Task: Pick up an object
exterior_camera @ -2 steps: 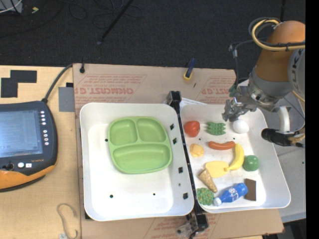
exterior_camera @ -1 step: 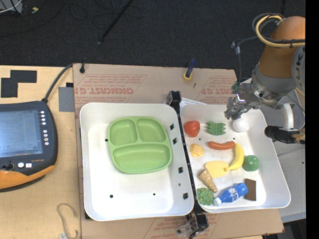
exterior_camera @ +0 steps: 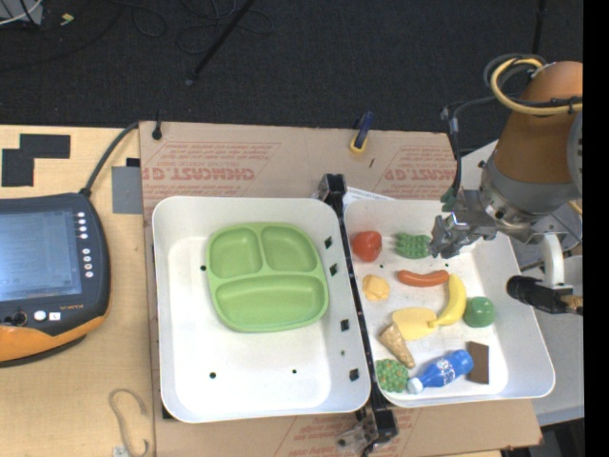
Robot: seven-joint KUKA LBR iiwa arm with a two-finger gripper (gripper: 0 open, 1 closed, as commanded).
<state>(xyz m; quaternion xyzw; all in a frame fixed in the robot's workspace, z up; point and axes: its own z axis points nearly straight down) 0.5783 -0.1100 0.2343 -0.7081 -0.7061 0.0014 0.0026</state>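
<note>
Camera view shows the gripper (exterior_camera: 449,239) poised low over the right bin (exterior_camera: 529,369), its opening impossible to judge; a green toy (exterior_camera: 412,246) sits just beside it, likely the target.

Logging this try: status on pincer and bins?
Pincer low over right bin, beside green leafy toy. Nothing seen held. Orange sausage and banana crowd close below.

Tool (exterior_camera: 447,239) above right bin (exterior_camera: 533,350), beside green toy (exterior_camera: 412,246).
</note>
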